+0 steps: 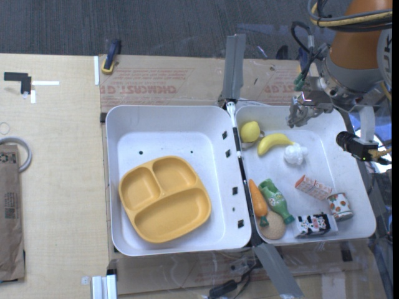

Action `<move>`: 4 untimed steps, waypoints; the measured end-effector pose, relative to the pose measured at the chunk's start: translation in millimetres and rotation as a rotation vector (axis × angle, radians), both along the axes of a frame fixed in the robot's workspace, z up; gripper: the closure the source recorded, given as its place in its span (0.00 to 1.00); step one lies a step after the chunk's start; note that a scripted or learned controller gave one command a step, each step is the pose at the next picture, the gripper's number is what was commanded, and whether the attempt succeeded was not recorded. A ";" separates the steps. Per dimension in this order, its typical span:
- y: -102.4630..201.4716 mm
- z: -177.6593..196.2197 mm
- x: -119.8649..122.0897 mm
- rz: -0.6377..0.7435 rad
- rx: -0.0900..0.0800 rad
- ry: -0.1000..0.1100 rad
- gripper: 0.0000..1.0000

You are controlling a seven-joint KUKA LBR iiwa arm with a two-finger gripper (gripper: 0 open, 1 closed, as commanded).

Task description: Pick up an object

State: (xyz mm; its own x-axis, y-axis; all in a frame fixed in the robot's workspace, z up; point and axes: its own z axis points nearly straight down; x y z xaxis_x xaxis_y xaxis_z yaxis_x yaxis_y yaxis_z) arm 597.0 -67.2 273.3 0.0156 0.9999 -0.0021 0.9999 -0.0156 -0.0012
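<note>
camera view:
gripper [302, 115]: above the far edge of the right bin [365, 195]; cannot tell how wide it stands, nothing seen held.
banana [273, 143]: lies just left and near of the gripper, long axis running left to right.
lemon [250, 131]: touching the banana's left end.
white ball [295, 155]: by its right end.
yellow tray [165, 198]: left bin.

The arm [355, 48] is grey with an orange band, looped black cables, and a dark metal claw [300, 114].
</note>
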 end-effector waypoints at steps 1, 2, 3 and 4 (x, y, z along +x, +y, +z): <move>58.9 -42.4 15.4 -0.051 0.000 0.002 1.00; 58.6 -42.4 15.4 -0.051 0.000 0.002 0.00; 11.7 -82.7 -29.3 -0.034 0.000 0.002 0.00; -22.5 -82.9 -110.2 -0.188 0.001 0.003 0.00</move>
